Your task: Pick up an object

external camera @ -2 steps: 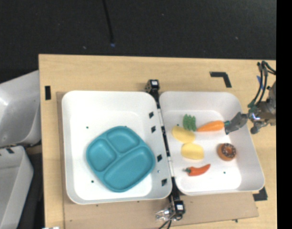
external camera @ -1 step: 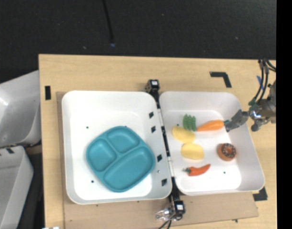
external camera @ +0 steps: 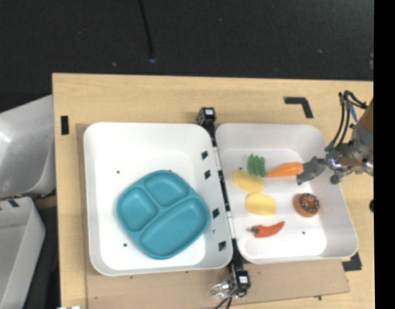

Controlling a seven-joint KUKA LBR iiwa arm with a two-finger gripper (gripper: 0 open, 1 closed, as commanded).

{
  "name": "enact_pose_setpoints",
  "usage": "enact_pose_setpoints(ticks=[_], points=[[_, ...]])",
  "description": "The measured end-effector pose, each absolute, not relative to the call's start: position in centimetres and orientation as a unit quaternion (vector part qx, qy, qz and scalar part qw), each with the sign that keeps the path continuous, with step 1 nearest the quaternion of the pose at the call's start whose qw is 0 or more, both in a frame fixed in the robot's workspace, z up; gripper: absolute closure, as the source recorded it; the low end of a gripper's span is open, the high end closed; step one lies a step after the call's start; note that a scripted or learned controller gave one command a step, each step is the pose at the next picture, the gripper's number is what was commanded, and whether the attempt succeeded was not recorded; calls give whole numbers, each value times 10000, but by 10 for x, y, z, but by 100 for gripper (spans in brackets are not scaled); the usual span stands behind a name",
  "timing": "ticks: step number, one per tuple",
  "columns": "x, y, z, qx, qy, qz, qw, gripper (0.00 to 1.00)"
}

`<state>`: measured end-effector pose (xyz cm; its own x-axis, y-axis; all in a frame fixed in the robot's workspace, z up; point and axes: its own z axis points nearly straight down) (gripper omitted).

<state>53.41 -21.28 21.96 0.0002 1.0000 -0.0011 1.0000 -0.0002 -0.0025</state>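
The right bin (external camera: 313, 246) holds several toy foods. An orange carrot (external camera: 285, 170) with a green leafy top (external camera: 256, 165) lies near the bin's middle back. Two yellow pieces (external camera: 248, 181) (external camera: 260, 203) lie in front of it, a red chili pepper (external camera: 268, 230) is nearer the front, and a round brown-red piece (external camera: 307, 204) sits to the right. My gripper (external camera: 323, 172) hangs over the bin's right side, open, with nothing between its fingers. Its left finger (external camera: 308, 171) is just beside the carrot's right tip.
The left bin (external camera: 100, 172) holds a blue divided plate (external camera: 162, 213). Black clips run along the seam between the bins (external camera: 216, 192). The arm's wrist and cables (external camera: 352, 121) stand over the right bin's far right edge. Wooden bench (external camera: 152, 98) surrounds both bins.
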Motion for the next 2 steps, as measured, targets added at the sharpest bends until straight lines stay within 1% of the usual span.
enact_pose_setpoints(ticks=[1, 2], points=[[533, -214, 178, -7075, -7068, 10, 4, 0], [529, -208, 117, -7077, -7065, 12, 16, 0]])
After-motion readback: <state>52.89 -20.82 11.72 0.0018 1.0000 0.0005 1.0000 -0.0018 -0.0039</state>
